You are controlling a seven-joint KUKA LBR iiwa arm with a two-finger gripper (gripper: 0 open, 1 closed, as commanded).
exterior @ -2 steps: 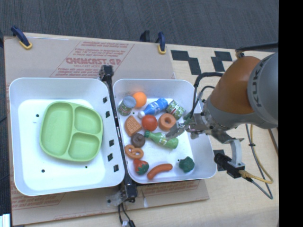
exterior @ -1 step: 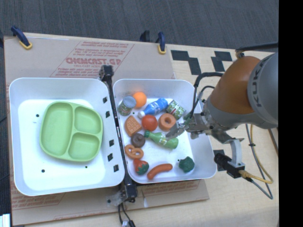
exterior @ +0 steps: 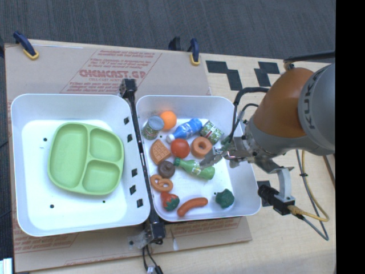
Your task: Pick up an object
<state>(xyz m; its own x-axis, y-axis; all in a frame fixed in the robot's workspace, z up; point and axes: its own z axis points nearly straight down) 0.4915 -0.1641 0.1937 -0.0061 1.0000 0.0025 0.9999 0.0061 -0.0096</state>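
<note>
The right bin (exterior: 242,204) holds several toy foods. Among them are an orange ball (exterior: 167,119), a tin can (exterior: 152,127), a blue bottle (exterior: 188,128), a red tomato (exterior: 180,148), a ring donut (exterior: 201,147) and a green bottle (exterior: 195,168) lying on its side. My gripper (exterior: 210,157) reaches in from the right. Its tip is low over the green bottle's right end, just below the donut. Whether it touches the bottle is unclear.
In the left bin (exterior: 23,210) lies a light green divided plate (exterior: 85,158). Near the right bin's front are a pretzel (exterior: 161,183), a sausage (exterior: 193,206) and a dark green piece (exterior: 224,198). A green-white packet (exterior: 212,132) lies close to the arm's wrist.
</note>
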